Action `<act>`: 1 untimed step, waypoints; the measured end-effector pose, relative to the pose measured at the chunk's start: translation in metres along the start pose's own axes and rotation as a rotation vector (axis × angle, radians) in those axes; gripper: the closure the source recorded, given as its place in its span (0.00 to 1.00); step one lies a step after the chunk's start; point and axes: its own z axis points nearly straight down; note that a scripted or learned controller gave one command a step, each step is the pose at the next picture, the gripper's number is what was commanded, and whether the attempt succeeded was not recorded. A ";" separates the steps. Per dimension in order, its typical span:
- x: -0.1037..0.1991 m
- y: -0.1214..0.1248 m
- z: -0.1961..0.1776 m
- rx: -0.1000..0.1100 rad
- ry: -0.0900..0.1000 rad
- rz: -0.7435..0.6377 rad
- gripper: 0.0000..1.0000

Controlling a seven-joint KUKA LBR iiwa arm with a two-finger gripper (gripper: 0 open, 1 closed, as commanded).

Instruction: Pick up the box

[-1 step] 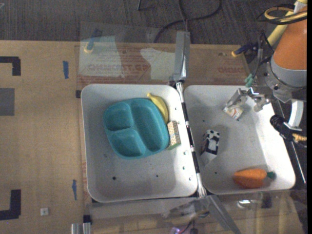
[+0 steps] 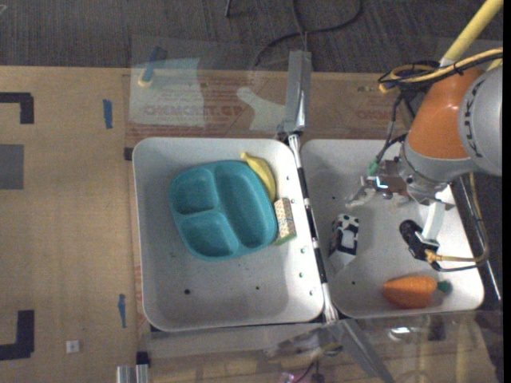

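Observation:
The box (image 2: 284, 219) is small and flat with a speckled tan face. It lies in the left bin (image 2: 231, 298), wedged between the teal divided plate (image 2: 223, 209) and the bin's right wall. My gripper (image 2: 371, 188) hangs over the upper middle of the right bin (image 2: 367, 282), well to the right of the box and across the divider between the bins. Nothing shows in its grasp.
A yellow banana (image 2: 262, 172) rests at the plate's upper right edge, just above the box. In the right bin, a black-and-white cow toy (image 2: 345, 236) lies below the gripper near the left wall, and an orange carrot (image 2: 411, 290) sits at the lower right.

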 end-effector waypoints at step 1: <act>-0.061 -0.023 0.024 0.000 0.001 0.057 0.00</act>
